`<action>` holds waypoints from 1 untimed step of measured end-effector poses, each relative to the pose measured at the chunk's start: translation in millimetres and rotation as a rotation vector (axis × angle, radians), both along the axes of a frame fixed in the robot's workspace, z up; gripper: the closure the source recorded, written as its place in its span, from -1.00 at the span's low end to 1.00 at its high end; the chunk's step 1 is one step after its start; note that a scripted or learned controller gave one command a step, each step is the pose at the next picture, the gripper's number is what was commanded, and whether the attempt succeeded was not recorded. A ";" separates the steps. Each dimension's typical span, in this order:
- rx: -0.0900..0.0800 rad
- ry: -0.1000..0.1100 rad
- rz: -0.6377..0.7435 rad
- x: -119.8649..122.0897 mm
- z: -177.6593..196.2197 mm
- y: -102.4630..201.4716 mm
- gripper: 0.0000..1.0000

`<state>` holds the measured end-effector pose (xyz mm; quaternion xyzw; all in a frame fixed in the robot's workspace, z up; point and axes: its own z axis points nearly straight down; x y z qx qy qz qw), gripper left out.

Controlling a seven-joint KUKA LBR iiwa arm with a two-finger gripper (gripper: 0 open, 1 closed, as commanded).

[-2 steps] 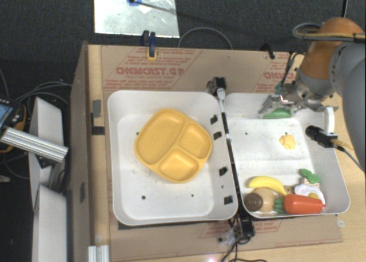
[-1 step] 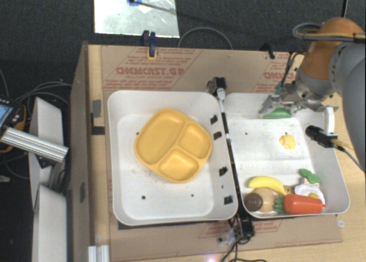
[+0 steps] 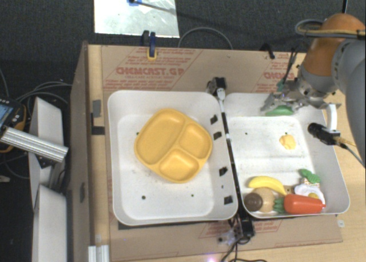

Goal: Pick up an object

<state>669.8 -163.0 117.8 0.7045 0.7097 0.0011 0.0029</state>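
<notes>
We see the end effector (image 3: 284, 102) at the right bin's (image 3: 246, 112) far edge over something green (image 3: 278, 111); we cannot tell its state. The nearest loose thing, a small yellow piece (image 3: 288, 141), lies just nearer the bin's middle.

Yellow divided plate (image 3: 173, 144) sat in left bin (image 3: 123, 158); blue clamp (image 3: 151, 43) behind that bin on cardboard sheet (image 3: 171, 69); cables (image 3: 34, 92) left of it.

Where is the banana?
The banana lies in the right bin, near its front edge, just above the small brown ball and left of the orange carrot.
</notes>
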 end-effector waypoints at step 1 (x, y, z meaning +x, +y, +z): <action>0.003 0.004 -0.001 -56.7 44.5 43.2 1.00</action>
